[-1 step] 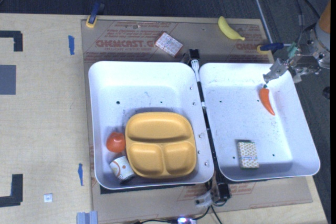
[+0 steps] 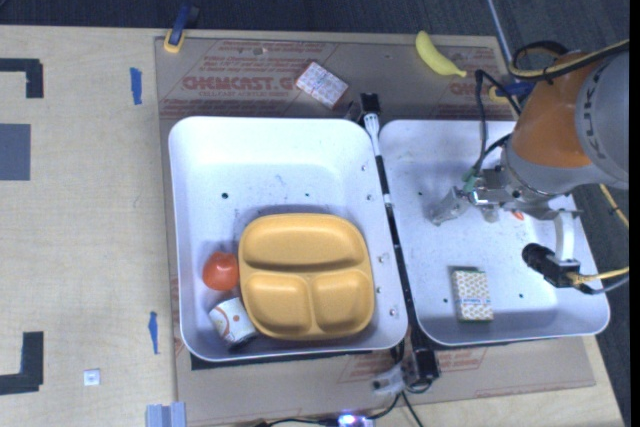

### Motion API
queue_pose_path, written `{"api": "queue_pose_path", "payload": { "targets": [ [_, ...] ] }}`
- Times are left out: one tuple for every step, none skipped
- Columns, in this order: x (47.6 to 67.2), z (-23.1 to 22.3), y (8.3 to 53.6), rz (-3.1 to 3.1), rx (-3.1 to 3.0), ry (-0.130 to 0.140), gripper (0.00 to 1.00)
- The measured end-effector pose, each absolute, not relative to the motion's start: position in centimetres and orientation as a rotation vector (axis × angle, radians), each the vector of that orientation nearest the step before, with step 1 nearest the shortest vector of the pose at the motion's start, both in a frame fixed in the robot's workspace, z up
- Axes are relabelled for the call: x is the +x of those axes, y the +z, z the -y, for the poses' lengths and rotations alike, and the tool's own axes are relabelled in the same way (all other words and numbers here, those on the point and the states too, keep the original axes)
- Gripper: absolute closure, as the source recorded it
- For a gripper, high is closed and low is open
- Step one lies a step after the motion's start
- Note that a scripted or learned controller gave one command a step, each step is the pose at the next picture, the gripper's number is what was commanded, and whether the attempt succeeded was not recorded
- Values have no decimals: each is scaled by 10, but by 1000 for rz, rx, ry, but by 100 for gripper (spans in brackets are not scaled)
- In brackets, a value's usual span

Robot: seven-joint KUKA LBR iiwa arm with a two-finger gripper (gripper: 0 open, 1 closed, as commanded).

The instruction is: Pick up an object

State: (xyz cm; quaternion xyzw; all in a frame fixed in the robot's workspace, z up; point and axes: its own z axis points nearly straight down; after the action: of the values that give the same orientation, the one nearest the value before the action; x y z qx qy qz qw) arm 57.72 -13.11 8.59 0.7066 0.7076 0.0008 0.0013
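Nearest to us, at the bottom edge of the view, a tangle of dark cables and connectors (image 2: 405, 377) sits below the seam between the bins; from there we turn to the jaws and work outward. The two-finger gripper (image 2: 447, 207) hangs low over the right-hand shallow white bin (image 2: 580, 320), its metal tip pointing toward the dividing edge, and we cannot tell whether the jaws are spread or pressed together, since they read as one blurred grey shape; nothing is visibly pinched between them. Closest to the jaws, below and slightly to their right on the same bin floor, lies a small tan rectangular box with a speckled face (image 2: 471, 294), flat and apart from the gripper. Farther off, across the divider to the jaws' left, the left-hand white bin (image 2: 200, 155) holds a large yellow plastic compartment tray (image 2: 305, 273), with a small orange-red rounded object (image 2: 220, 270) touching its left side and a small white ball with orange markings (image 2: 230, 319) just beside its lower left corner. We judge the task barely begun: the arm is over a bin, yet no object is grasped or lifted, so closing on something and raising it are both left.
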Motion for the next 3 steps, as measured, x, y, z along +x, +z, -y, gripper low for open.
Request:
{"api": "queue_pose_path", "payload": {
  "targets": [
    [479, 125, 86, -2219, 2223, 1, 0],
    [481, 125, 96, -2215, 2220, 6, 100],
    [593, 115, 117, -2222, 2219, 2, 100]
  ]
}}
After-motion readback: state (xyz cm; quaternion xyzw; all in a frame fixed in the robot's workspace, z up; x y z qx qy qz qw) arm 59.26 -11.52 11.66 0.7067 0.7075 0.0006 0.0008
